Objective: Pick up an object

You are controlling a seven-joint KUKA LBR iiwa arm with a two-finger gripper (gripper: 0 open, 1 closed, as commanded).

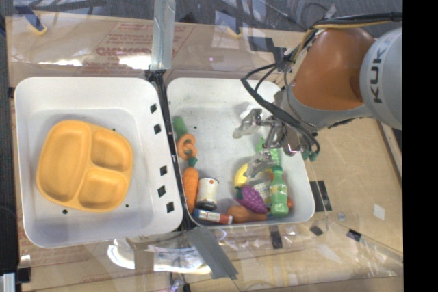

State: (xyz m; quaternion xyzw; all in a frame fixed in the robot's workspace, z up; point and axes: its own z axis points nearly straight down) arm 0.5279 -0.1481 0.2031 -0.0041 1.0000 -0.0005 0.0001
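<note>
several small toys sit heaped in the near right corner of the right bin [205,94]: a green bottle [278,192], a purple grape bunch [253,199], a yellow piece [241,175], a small can [207,192] and an orange carrot [191,182] along the divider, with an orange ring [186,146] and a green bit [178,125] farther up that wall. my gripper [259,143] hangs over the right half of this bin, just above the bottle and the yellow piece. my fingers [248,122] are spread apart, with nothing between them. my orange band [328,72] sits over the bin's right rim. the left bin [41,96] carries a yellow divided tray [83,165]. both bins rest on the tabletop [356,167].
</note>
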